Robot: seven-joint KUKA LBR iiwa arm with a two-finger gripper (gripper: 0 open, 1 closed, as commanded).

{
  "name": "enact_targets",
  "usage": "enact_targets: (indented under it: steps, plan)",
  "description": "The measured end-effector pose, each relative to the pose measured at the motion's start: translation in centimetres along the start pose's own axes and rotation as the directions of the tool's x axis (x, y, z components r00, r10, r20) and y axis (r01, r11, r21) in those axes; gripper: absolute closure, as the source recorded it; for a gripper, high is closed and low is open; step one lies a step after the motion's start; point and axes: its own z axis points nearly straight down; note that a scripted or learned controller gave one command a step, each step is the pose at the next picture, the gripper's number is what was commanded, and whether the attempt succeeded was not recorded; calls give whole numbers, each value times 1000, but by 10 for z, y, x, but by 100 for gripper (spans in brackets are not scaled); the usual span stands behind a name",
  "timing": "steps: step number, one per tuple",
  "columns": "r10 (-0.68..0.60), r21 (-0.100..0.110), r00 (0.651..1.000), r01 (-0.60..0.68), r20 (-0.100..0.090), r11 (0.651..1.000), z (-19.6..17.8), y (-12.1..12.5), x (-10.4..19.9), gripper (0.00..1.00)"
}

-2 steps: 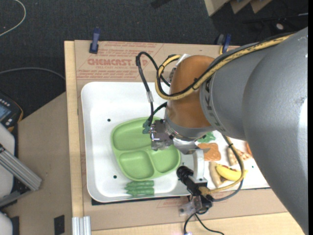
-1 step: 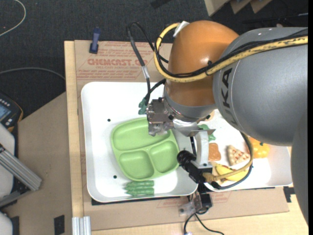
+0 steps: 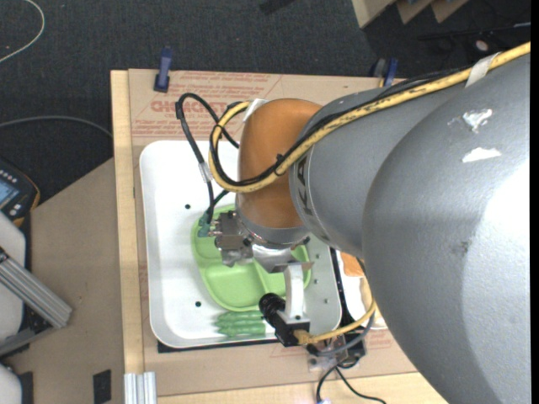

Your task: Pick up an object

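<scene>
- My hand (image 3: 253, 255) sits low over the green object (image 3: 229, 283) in the left bin (image 3: 164, 225); whether it is clenched, I cannot tell.
- With the arm (image 3: 404, 209) blocking my sight, I risk a glancing, missed grasp.

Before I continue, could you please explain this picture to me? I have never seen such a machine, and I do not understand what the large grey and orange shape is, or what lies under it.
The large grey shape is a robot arm, and the orange band sits just above its wrist. One fixed camera looks down on the bench at a slant, and the arm reaches in from the right. It hangs over a shallow white bin. In that bin lies a light green plastic object, partly hidden by the wrist. The wrist also hides the gripper, so I cannot tell whether it holds anything. Black and yellow cables loop around the wrist.
</scene>
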Motion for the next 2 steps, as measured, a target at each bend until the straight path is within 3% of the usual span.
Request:
enact_targets:
  steps: [1,2]
  plan:
    - [8,-12,1000,-8,0,1000,94,71,-35,100]
    - [3,-26,1000,-3,-3,1000,-17,123,-48,100]
